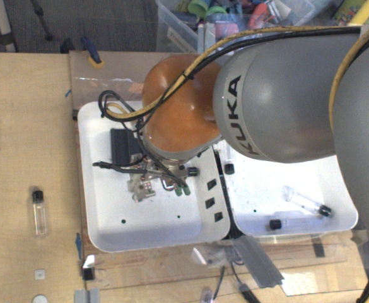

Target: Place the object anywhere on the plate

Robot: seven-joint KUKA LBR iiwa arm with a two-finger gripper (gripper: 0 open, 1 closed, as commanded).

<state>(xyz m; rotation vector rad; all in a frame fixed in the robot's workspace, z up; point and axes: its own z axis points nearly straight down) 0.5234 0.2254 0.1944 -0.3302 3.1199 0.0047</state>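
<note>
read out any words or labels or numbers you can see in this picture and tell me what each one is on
"KUKA" in black letters, running up the grey arm, just right of its orange band.
No other text can be read: the clear vial on the bench left of the bins shows no legible label, and the items in the plastic tub at the top are too blurred to tell.

One fixed camera, mounted above your bench (26,125), looking down at a slant. Both white bins fall in frame: left bin (102,226) beneath the arm's wrist, right bin (342,201) alongside it. The arm (285,87) enters from your right, close to the lens. Toy crates (247,5) lie beyond it.
</note>
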